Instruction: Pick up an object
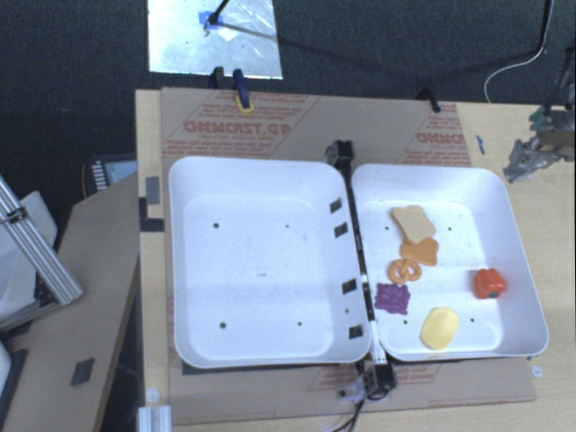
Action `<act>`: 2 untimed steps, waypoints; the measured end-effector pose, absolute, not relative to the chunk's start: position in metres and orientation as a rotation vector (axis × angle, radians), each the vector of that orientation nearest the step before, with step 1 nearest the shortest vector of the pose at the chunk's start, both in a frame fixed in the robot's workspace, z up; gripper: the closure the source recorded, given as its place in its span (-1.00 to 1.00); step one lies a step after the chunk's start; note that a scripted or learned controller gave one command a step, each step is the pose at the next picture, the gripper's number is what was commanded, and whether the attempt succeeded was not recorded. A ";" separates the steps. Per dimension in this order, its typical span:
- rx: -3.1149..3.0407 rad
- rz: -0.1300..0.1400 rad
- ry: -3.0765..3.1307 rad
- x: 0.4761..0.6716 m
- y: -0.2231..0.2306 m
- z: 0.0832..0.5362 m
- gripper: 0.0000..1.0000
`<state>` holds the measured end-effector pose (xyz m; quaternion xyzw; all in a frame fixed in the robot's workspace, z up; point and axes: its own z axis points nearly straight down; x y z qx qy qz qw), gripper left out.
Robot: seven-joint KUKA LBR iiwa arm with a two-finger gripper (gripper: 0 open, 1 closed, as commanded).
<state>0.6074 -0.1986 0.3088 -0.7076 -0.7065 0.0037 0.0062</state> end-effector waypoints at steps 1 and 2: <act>-2.217 -0.013 -2.237 0.507 -0.129 0.440 1.00; -2.220 -0.016 -2.241 0.538 -0.093 0.542 1.00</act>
